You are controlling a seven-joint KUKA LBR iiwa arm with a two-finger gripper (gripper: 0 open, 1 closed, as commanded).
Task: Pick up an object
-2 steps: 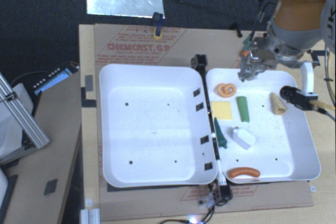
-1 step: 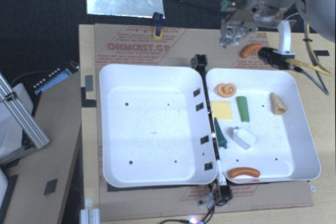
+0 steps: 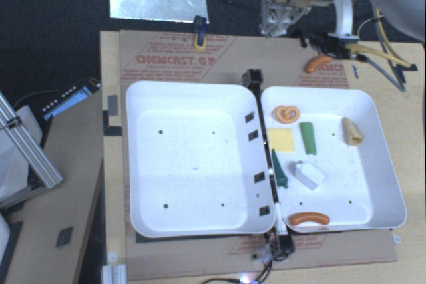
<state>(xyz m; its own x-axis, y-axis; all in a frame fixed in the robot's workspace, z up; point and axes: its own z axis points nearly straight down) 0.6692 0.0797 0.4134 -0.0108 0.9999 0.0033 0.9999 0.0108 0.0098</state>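
My gripper (image 3: pixel 274 24) hangs high above the bench at the top of the view, beyond the far edge of the right bin (image 3: pixel 383 143), with nothing seen between its fingers. In that bin lie a pretzel (image 3: pixel 287 114), a yellow square block (image 3: pixel 281 140), a green stick (image 3: pixel 307 138), a tan cone (image 3: pixel 352 131), a white block (image 3: pixel 309 175), a dark green piece (image 3: pixel 279 170) by the left wall, and an orange sausage (image 3: pixel 309 219) at the near edge.
The left bin (image 3: pixel 193 163) lies beside the right one, joined by black clips (image 3: pixel 253 118). Another orange sausage (image 3: pixel 318 64) rests on the cardboard behind the right bin. A yellow-blue clamp (image 3: pixel 200 33) stands at the cardboard's far edge.
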